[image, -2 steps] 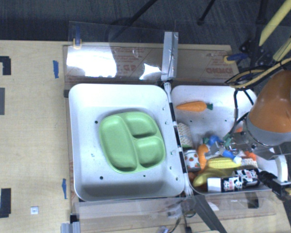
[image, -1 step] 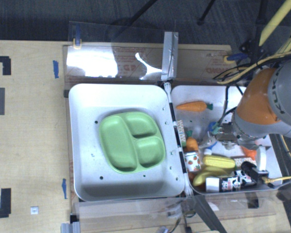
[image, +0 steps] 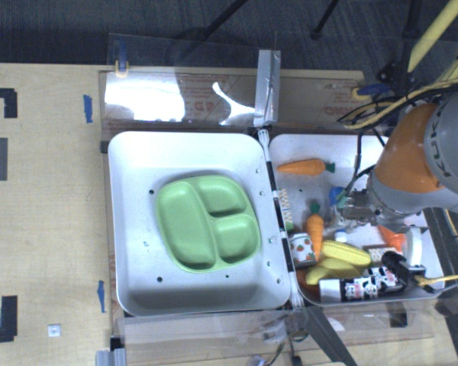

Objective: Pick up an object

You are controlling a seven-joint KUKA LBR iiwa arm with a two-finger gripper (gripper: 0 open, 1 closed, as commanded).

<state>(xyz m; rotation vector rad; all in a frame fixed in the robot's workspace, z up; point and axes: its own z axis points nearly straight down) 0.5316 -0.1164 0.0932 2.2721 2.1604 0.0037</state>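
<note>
Here, gripper (image: 349,208) hung low in right bin (image: 366,145); finger spread couldn't be told, nothing seen held. Small carrot (image: 314,229) just beside, corn cob (image: 345,253) below. Carrot likely light, stiff, smooth; best gripped across middle

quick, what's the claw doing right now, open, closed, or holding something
Claw: cannot be told. It sits low in the right bin above the corn cob, its tips lost in the clutter.
</note>
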